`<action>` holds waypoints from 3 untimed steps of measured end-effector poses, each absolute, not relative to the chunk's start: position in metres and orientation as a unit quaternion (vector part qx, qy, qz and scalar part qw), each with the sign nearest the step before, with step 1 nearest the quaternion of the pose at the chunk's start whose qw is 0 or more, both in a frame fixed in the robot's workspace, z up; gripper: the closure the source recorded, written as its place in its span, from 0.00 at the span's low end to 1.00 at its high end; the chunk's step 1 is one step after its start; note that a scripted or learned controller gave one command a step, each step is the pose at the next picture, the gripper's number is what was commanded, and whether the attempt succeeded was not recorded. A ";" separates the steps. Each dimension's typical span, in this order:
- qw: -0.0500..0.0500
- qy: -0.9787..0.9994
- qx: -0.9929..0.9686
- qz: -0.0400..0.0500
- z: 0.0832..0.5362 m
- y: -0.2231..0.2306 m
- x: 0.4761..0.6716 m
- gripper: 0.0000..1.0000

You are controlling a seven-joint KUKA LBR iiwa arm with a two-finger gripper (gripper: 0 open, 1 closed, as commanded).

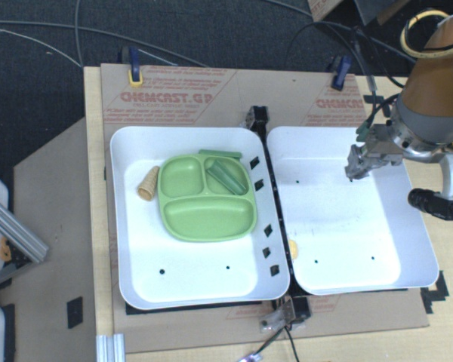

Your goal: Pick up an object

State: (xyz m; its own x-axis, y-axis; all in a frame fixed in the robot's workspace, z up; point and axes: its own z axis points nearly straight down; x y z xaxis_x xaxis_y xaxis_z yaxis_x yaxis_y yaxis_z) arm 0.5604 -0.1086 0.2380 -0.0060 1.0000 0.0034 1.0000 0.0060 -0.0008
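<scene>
From the overhead camera, the counter (174, 89) carries two white bins side by side. The left bin (136, 277) holds a green divided plate (208, 202), and in its upper right compartment lies a green pod-shaped piece (228, 176), with a flat green strip (220, 154) just beyond the plate's far rim. A small tan cone (147, 183) lies on the bin floor, touching or just beside the plate's left edge. A small yellow bit (292, 250) sits at the near left wall of the right bin (377, 270).

The claw (356, 170) hangs over the far part of the right bin, well apart from everything in the left bin. Nothing shows between its tips, and whether it is released or clenched cannot be told at this angle.

As for handling, the cone looks light and stiff, likely a toy; its taper could let it slip, so pinching across its wider end seems safest. The pod piece also looks light and rigid and could be gripped across its narrow width. The plate is broad and shallow, and probably only its rim offers a hold.
</scene>
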 end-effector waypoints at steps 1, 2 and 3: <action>0.002 -0.709 -0.705 -0.001 0.245 -0.058 0.559 1.00; 0.003 -0.709 -0.705 0.000 0.230 0.001 0.557 1.00; 0.002 -0.709 -0.705 0.001 0.217 0.051 0.549 1.00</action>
